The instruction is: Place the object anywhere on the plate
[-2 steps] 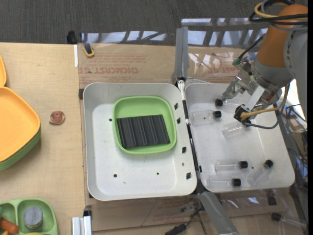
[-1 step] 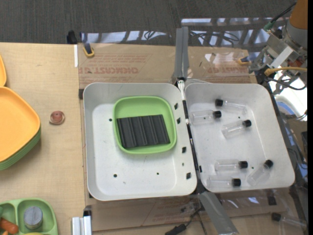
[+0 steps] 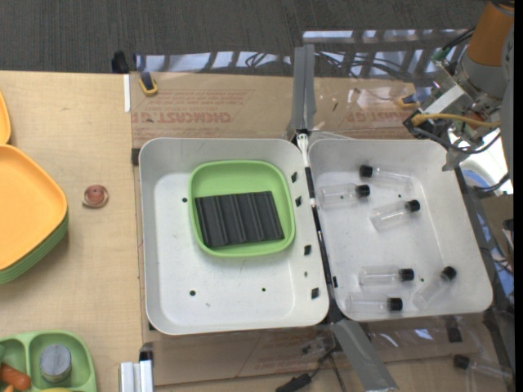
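Observation:
A green plate (image 3: 239, 171) lies in the left bin (image 3: 229, 300), toward its back. A dark ribbed rectangular pad (image 3: 243, 219) lies flat on the plate, covering most of its middle. In the right bin (image 3: 458, 219) several clear vials with black caps lie scattered, such as one (image 3: 395, 212) near the middle and one (image 3: 384, 276) nearer the front. The arm (image 3: 490, 31) comes in at the top right, and its gripper (image 3: 462, 133) hangs over the right bin's back right corner, away from the vials and the plate.
Stacked orange plates (image 3: 29, 211) and a small reddish knob (image 3: 96, 194) sit on the wooden table to the left. A green compartment tray (image 3: 41, 364) is at the bottom left. Cardboard (image 3: 212, 113) lies behind the bins, with cables (image 3: 445, 121) near the arm.

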You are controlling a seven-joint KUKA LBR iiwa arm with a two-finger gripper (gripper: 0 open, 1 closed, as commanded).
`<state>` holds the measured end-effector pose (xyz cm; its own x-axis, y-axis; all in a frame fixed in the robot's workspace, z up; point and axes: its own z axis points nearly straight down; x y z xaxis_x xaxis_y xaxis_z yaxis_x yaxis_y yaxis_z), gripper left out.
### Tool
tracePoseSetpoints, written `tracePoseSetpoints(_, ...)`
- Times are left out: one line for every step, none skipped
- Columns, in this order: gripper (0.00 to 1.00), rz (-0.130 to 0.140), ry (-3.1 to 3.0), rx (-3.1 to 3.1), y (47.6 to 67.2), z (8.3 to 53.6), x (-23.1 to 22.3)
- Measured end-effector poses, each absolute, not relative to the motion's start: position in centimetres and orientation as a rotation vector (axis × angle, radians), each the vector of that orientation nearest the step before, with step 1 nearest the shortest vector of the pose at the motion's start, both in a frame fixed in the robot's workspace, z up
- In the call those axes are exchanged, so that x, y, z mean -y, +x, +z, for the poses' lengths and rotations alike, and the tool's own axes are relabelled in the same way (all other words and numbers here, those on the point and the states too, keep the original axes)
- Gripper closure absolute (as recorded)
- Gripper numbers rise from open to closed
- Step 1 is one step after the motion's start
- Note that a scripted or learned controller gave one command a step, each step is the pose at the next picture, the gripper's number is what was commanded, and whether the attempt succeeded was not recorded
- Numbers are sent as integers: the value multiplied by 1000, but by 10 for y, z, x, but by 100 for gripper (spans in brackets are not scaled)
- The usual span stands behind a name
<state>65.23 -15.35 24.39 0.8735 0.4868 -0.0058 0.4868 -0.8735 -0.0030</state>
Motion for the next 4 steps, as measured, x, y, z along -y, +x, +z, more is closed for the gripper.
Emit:
tracePoseSetpoints(0, 10, -3113, 411, 648, 243, 154)
tracePoseSetpoints(0, 9, -3124, 326, 645, 237, 148)
tracePoseSetpoints(0, 6, -3126, 314, 647, 248, 211)
tracePoseSetpoints(0, 9, -3124, 319, 650, 219, 211)
